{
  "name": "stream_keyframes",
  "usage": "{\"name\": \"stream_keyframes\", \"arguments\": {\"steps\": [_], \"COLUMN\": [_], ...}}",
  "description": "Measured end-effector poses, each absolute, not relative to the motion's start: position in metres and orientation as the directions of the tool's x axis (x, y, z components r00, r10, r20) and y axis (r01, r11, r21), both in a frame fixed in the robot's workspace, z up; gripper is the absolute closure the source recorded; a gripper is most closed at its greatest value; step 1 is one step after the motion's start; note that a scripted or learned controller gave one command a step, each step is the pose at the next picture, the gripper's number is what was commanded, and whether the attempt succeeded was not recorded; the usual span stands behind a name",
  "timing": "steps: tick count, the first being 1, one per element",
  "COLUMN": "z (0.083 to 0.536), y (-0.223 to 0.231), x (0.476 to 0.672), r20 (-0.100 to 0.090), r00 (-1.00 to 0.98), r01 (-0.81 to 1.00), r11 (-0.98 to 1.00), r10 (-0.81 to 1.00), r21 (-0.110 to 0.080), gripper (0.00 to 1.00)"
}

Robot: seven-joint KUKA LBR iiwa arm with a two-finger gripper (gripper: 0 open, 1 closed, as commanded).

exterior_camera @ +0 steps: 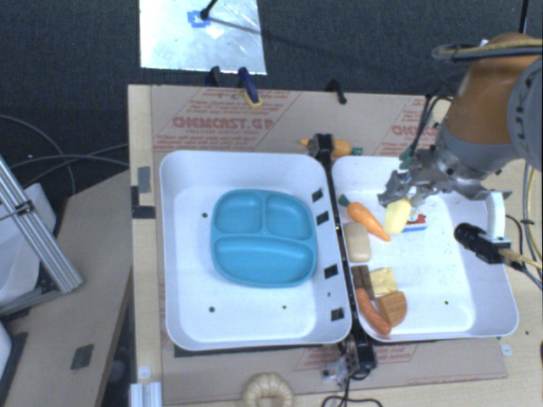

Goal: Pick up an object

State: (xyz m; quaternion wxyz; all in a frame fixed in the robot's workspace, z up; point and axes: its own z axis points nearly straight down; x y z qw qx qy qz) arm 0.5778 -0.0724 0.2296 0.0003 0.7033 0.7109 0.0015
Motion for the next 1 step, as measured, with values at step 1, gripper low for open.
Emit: {"name": "stream_keyframes", "arguments": {"steps": [1], "z": [0.231], "y": [-0.027], "x": [0.5708], "r20": [0.001], "r00": [-0.009], "r01": [1.0], "r11": [0.009], "r10": [1.0], "r21": [0.001], "gripper": [1.0]}}
